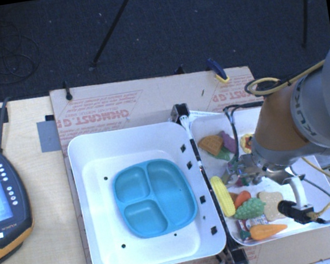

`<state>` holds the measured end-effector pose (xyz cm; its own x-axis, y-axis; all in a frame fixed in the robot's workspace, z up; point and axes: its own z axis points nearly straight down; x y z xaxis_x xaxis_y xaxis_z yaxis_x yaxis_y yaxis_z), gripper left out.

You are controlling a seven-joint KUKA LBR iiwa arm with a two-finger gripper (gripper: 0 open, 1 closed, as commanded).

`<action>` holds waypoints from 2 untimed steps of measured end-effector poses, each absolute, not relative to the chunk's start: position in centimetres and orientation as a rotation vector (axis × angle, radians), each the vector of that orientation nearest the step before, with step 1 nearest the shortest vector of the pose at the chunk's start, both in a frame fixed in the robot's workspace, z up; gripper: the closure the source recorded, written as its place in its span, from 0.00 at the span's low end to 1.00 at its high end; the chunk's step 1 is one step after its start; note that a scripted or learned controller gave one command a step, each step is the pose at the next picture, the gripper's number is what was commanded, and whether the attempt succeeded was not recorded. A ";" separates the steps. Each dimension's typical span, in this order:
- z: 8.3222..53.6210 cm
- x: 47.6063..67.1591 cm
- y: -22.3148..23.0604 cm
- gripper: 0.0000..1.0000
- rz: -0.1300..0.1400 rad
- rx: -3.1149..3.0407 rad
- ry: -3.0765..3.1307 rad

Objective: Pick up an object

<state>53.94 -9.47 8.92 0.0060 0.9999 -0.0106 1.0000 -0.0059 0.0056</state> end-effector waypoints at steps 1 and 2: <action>8.8 56.8 -9.6 0.00 -0.005 2.222 2.218; 9.9 56.7 -9.5 1.00 -0.003 2.228 2.218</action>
